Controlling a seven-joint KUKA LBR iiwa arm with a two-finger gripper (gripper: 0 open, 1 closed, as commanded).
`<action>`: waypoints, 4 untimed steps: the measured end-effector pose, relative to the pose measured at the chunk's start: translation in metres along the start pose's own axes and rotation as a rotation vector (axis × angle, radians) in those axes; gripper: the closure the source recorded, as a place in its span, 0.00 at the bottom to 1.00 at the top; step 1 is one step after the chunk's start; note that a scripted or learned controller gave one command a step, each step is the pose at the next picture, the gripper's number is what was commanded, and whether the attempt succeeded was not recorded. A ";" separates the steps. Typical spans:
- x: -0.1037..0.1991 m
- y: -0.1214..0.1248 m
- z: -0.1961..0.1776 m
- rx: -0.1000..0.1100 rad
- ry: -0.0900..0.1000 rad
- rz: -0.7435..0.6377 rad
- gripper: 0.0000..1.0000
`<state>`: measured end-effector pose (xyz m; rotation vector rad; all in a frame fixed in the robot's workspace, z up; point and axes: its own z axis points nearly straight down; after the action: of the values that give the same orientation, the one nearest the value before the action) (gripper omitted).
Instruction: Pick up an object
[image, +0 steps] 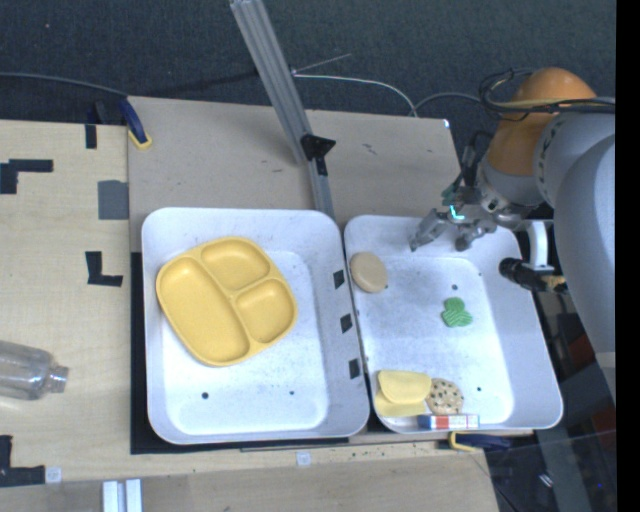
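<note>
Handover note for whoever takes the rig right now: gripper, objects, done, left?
Gripper: open, holding nothing, over the far edge of the right bin.
Right bin holds a tan round piece near its left wall, a green piece mid-bin, and a yellow block beside a speckled cookie at the near edge.
Left bin holds a yellow divided tray.
Done: nothing picked yet.
Left: choose an object, descend, close, lift. The tan round piece and the green piece look nearest.
</note>
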<state>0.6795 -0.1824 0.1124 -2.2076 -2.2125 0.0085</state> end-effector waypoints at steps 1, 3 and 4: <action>0.000 0.000 0.000 0.000 -0.001 0.000 0.00; 0.000 0.000 0.017 0.005 -0.008 0.004 0.00; 0.000 0.000 0.018 0.006 -0.009 0.005 0.00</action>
<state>0.6790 -0.1827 0.0942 -2.2141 -2.2088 0.0248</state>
